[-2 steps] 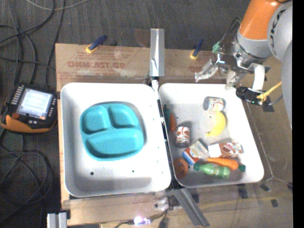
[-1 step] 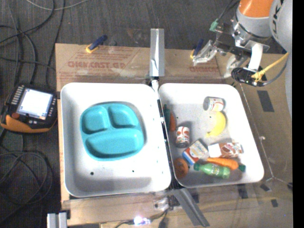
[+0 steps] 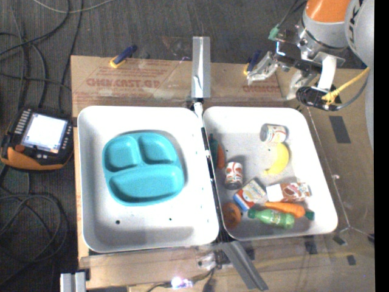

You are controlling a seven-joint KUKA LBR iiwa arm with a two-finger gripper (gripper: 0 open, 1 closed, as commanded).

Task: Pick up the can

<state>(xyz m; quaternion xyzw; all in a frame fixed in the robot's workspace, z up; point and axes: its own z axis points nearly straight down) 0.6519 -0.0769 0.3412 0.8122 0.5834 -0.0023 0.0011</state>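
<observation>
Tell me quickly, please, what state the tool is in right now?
Tool: above the bench behind the right bin, holding nothing visible; open or shut cannot be told.

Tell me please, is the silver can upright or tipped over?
Tipped. The silver can lies on its side in the right bin, its round end facing the camera, above the banana.

Dark carpet floor (image 3: 121,23) strewn with cables (image 3: 36,47).

A blue divided tray (image 3: 144,167) is lying in the left bin (image 3: 91,224); a banana (image 3: 278,158), carrot (image 3: 284,208) and green bottle (image 3: 271,218) are sitting in the right bin (image 3: 316,157).
</observation>
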